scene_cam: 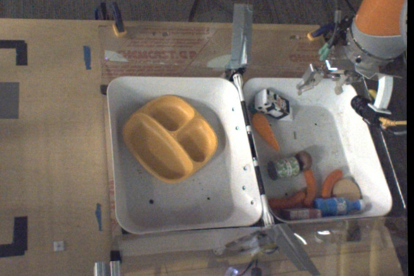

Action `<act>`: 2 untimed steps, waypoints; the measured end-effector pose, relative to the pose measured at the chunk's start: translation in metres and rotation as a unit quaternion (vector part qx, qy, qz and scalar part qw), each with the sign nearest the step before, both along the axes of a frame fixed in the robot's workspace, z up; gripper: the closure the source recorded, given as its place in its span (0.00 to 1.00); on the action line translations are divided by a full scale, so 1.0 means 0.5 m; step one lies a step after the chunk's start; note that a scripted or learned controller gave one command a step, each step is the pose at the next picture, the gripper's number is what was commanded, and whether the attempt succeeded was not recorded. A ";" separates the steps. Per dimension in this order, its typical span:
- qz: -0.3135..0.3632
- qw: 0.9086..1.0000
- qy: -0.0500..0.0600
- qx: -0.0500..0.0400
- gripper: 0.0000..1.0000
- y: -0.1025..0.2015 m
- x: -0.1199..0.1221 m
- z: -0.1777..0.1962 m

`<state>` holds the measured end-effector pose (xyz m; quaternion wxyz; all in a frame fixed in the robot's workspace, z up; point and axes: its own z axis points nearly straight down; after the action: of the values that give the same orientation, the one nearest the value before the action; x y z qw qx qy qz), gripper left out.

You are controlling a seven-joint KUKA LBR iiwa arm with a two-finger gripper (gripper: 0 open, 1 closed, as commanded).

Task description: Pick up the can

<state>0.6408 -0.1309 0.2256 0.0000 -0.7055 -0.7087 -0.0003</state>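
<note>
Watching gripper point(321, 74), fingers spread wide and holding nothing, over right bin's point(362, 139) far rim; can point(289, 166) lies touching sausage point(310, 185), so I expect a snagged grasp.

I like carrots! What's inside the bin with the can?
In the right bin: the can lying down, a carrot, sausages, a blue bottle. Anything beneath them is hidden.

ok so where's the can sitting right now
The can lies on its side in the right bin, near that bin's left wall, just below the carrot and above the orange sausages.
</note>
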 end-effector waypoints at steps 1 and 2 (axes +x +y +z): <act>0.240 0.971 0.000 0.000 0.00 0.087 -0.086 -0.081; 0.327 0.945 -0.003 0.000 0.00 0.042 -0.214 -0.186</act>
<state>0.5338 -0.1099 0.1325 -0.0020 -0.4346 -0.9006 -0.0020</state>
